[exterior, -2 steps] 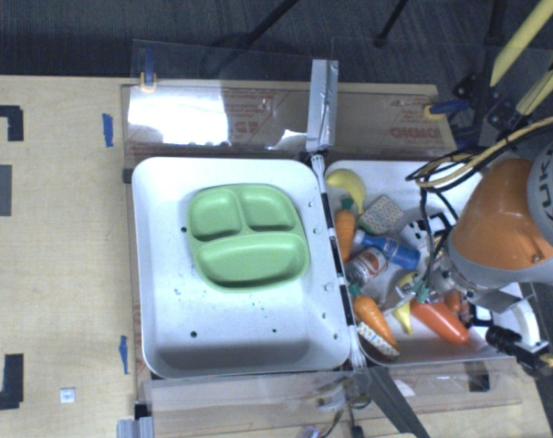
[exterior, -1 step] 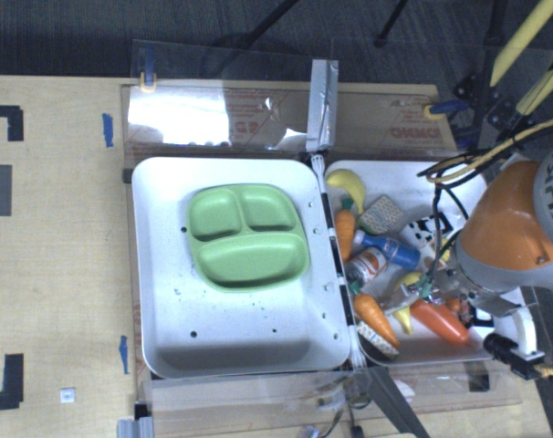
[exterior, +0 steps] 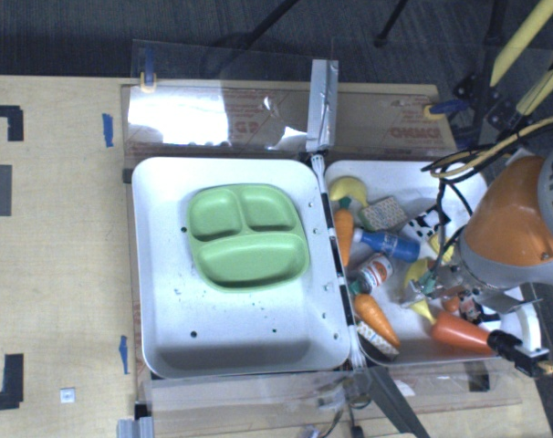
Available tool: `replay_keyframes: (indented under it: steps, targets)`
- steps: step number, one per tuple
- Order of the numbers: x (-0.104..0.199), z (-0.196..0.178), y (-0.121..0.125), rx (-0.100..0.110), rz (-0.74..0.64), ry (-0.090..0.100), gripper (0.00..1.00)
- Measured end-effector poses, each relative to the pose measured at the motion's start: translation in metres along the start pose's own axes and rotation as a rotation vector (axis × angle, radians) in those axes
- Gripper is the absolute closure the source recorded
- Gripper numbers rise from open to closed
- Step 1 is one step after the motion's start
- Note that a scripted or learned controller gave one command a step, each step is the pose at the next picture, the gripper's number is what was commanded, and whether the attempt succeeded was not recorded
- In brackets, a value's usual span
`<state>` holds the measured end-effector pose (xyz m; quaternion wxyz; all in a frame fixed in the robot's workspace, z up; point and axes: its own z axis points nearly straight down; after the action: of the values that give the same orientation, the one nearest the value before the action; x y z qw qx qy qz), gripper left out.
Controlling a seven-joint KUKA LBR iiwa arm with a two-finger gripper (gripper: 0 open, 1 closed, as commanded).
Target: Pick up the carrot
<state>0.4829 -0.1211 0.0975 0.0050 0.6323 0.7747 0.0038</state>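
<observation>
Right bin (exterior: 400,168): two carrots showing, both orange with green tops. Upper carrot (exterior: 344,234) is lying along the divider between the bins, green end pointing to the far side. Lower carrot (exterior: 373,314) is lying near the front left corner at a slant, tip pointing toward the front edge, just above a dark brush-like item (exterior: 379,339).

An orange-red tapered piece (exterior: 459,333) is also lying at the front of this bin, right of the lower carrot; can't tell whether it is a carrot.

Clutter between them: blue bottle (exterior: 391,244), small red-and-white can (exterior: 377,270), grey speckled block (exterior: 383,213), yellow piece (exterior: 349,190).

Gripper (exterior: 438,286) is hanging low over the right part of the bin, just above the orange-red piece, well apart from the upper carrot. Open or closed: cannot tell, clutter and wiring are masking it. Nothing seen held.

Left bin (exterior: 151,245) is carrying a green divided plate (exterior: 247,235).
</observation>
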Motion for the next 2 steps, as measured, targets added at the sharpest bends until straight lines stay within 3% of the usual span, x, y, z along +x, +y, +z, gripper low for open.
replay_keyframes:
  steps: [1, 2]
  targets:
    - [0.02, -0.058, 0.001, 0.015, 0.458, 0.0, 1.0]
    - [0.071, -0.086, 0.012, 0.015, 0.809, -0.003, 1.0]
